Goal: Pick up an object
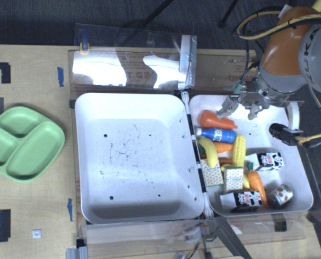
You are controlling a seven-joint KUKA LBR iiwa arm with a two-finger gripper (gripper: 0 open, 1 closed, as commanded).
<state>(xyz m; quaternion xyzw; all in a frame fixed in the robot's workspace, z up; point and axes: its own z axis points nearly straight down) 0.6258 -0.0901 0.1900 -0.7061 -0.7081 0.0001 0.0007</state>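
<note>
The gripper (pixel 240 108) hangs at the right bin's (pixel 303 169) twelve o'clock end, fingers spread apart with nothing between them. An orange carrot (pixel 217 120) lies just at its seven o'clock, above a blue bottle (pixel 219 135), banana (pixel 208 151) and corn cob (pixel 239 150).

A single fixed camera looks down on the bench (pixel 31 63) from above at a slant. It stands far enough back to take in both the left bin (pixel 95 104) and the right bin (pixel 301 171), with the arm (pixel 290 53) entering from the right.
</note>
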